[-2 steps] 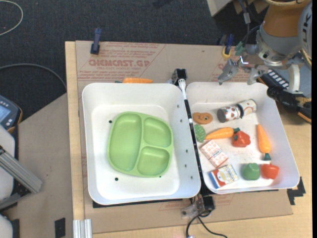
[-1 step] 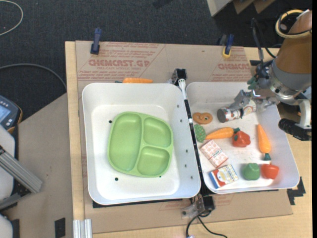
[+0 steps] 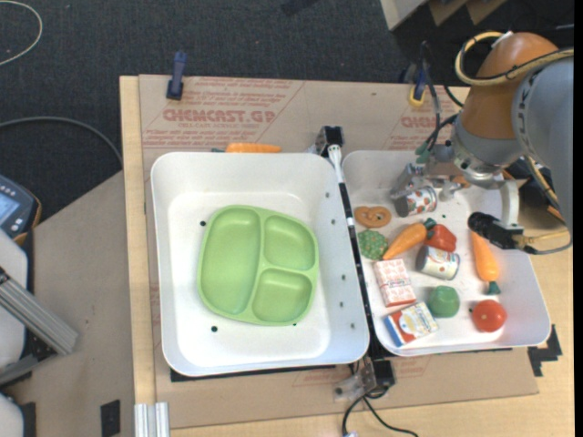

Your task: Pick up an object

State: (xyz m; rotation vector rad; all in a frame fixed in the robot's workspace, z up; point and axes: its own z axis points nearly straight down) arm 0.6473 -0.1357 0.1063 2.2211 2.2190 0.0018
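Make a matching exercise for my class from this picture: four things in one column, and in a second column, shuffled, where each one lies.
Things
1. green divided plate
2. tomato
3. pretzel
4. gripper

Places
A. near front right corner of the right bin
B. over the back of the right bin
C. middle of the left bin
D. right bin, close to the divider between the bins

Pairs: 1-C, 2-A, 3-D, 4-B

The arm point(image 3: 510, 89) reaches in from the right, claw point(image 3: 421, 192) lowered.
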